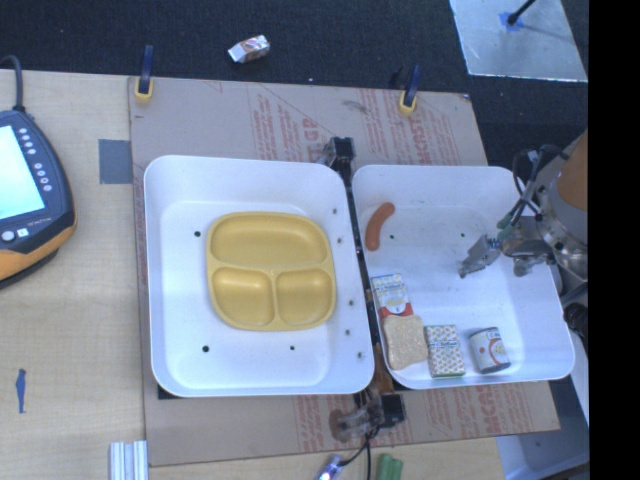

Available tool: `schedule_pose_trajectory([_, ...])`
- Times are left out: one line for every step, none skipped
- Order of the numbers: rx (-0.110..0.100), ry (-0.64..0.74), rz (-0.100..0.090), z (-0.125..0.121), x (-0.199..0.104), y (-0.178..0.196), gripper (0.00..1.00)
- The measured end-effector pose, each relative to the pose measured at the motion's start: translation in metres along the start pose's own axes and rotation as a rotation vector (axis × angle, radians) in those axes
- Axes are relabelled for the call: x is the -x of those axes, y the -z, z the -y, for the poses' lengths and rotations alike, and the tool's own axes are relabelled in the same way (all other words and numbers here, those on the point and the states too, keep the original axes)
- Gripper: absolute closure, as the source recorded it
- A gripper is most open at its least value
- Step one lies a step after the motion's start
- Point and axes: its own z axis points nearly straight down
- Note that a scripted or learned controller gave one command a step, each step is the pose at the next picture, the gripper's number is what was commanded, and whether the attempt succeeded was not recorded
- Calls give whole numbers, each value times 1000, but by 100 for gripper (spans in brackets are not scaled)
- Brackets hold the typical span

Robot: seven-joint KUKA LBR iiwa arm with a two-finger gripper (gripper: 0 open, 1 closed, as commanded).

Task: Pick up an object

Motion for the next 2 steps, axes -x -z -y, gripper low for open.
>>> schedule_pose_trajectory([-1, 2, 2, -90, -31, -44, 0])
schedule_pose_trajectory([2, 0, -1, -136, -89, -4, 0])
